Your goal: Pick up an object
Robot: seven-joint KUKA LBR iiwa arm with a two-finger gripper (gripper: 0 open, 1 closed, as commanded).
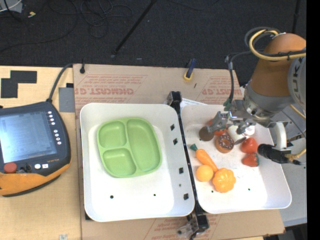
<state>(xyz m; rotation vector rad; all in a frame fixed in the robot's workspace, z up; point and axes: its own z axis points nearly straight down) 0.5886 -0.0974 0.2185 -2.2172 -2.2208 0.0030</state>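
Here the gripper [231, 125] hangs just above the pomegranate half [225, 142], its finger spread impossible to tell.

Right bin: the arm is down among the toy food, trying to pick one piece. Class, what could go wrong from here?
1. The tool sits in a tight cluster: a brown piece, a donut and a red piece. It could nudge neighbours or pinch two at once.
2. The carrot, the orange and the pumpkin lie close together, so a knock may scatter them.
3. These rounded pieces might slip from the grip.
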